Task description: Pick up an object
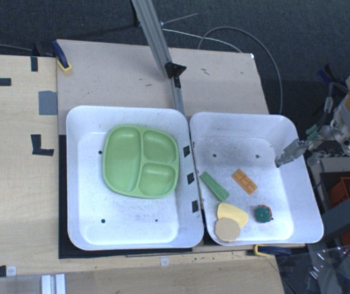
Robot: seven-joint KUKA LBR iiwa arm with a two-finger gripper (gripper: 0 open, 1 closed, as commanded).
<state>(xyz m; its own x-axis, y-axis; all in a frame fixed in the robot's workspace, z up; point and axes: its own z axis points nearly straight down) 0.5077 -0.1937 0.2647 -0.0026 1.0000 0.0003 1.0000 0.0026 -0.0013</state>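
Five small items sit in right bin (266, 127): green stick (214, 186), orange waffle block (244, 181), yellow piece (233, 213), tan disc (227, 229), dark green-red ball (262, 214). Left bin (76, 164) holds green divided plate (141, 161). Tool (287, 153) sits at right bin's right wall, near the rim, well apart from all items; nothing between its parts that I can make out. Open or closed: cannot tell, too small and dark.

Risks, as judged: tan disc touches yellow piece, so a grab there may catch both or push one off. Ball likely rolls if nudged. Green stick lies near the divider between bins; descent there may strike the wall. Tool close to bin rim, so a straight drop could clip it.

Room: centre-top of right bin floor is bare, gives best approach. Waffle block stands clear on all sides; seems easiest target.
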